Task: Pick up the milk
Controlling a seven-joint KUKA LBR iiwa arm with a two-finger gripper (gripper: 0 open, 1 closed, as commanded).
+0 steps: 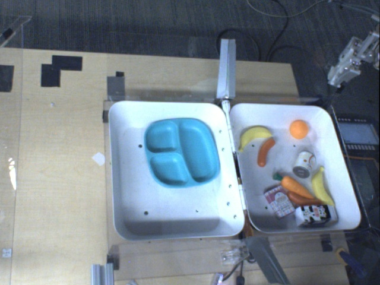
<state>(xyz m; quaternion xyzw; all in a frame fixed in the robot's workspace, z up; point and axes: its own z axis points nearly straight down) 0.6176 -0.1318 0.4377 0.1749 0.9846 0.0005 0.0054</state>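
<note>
A robotics lab: wooden bench (53,159), paired white bins (127,218), loose cables (279,5).

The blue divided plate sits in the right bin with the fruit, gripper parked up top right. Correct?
Not quite. The camera view shows the blue divided plate in the left bin, apart from the fruit in the right bin. The gripper is at the top right.

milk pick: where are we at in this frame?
Done: nothing visible. The gripper sits at the upper right, outside the right bin, with nothing seen between its fingers. In hand: at most an approach. The likely milk carton lies in the bin's near corner, next to a carrot and a banana. Left: reach in, grasp, lift.
</note>
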